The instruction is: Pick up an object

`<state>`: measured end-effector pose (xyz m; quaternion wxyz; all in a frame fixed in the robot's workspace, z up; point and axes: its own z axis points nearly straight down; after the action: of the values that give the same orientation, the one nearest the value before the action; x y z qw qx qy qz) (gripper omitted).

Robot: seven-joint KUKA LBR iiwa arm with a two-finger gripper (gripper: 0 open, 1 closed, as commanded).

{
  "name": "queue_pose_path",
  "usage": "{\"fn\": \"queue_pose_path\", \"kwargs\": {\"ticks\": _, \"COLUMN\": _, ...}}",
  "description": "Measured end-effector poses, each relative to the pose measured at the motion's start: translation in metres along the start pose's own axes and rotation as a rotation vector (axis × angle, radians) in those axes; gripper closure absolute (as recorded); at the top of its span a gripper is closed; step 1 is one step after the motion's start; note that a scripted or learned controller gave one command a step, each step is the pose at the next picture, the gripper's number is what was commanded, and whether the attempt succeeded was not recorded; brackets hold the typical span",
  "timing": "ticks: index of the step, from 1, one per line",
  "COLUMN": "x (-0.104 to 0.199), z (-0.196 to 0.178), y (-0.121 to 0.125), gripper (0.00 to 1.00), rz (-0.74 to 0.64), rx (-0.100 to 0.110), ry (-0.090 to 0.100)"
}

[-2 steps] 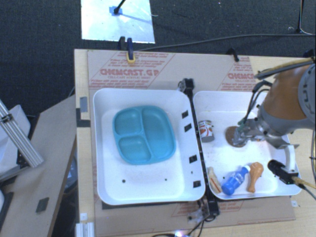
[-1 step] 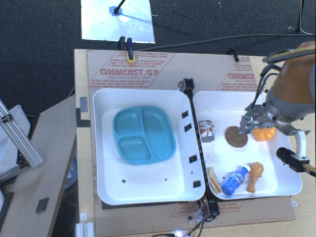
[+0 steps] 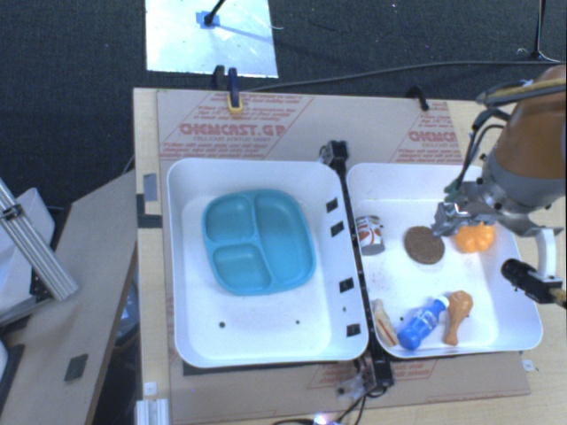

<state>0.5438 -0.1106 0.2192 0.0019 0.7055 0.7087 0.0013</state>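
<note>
The right bin holds several small items. A brown round cookie lies near its middle, an orange fruit just right of it. A blue bottle and a tan chicken drumstick lie near the front, with a hot dog at the front left. A small can rests by the divider. My gripper hangs above the gap between cookie and orange fruit, very close to both. Nothing shows between its fingers.
The left bin carries a blue divided plate. Black clips run along the divider between the bins. A cardboard sheet lies under both bins. The arm's orange band looms over the right bin's far right corner.
</note>
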Motion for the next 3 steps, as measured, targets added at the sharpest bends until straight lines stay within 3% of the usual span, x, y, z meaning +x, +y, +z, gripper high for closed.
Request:
{"fn": "queue_pose_path", "kwargs": {"ticks": 1, "x": 0.058, "z": -0.009, "y": 0.006, "gripper": 1.00, "rz": -0.006, "rx": 0.000, "ry": 0.002}}
{"fn": "queue_pose_path", "kwargs": {"ticks": 3, "x": 0.172, "z": -0.010, "y": -0.003, "gripper": 1.00, "rz": -0.007, "rx": 0.002, "ry": 0.004}}
